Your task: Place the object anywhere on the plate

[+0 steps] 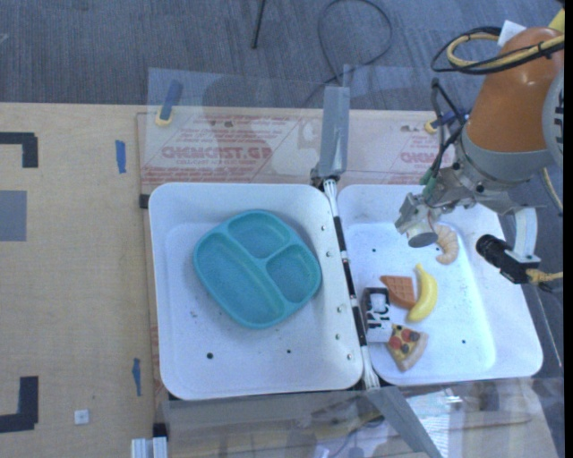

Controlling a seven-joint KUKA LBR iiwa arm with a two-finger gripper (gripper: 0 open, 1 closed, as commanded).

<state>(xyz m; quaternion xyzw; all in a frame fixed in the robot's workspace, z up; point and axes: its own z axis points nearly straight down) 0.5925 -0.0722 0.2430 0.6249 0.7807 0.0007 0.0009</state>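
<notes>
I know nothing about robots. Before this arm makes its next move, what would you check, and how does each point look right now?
1. Plate sits flat in the left bin: ok.
2. Plate compartments free of other items: ok.
3. Toy foods within the right bin: banana, shrimp, pizza slice: ok.
4. Gripper over the right bin, near the shrimp: ok.
5. An object held: cannot tell.

A robotics lab test cell is indicated: a plywood bench marked with black tape fiducials and blue tape tabs along the left of the frame, grey office carpet and loose cables at the top. Two white bins are clamped side by side at centre, with clear plastic sheeting taped behind them.
</notes>
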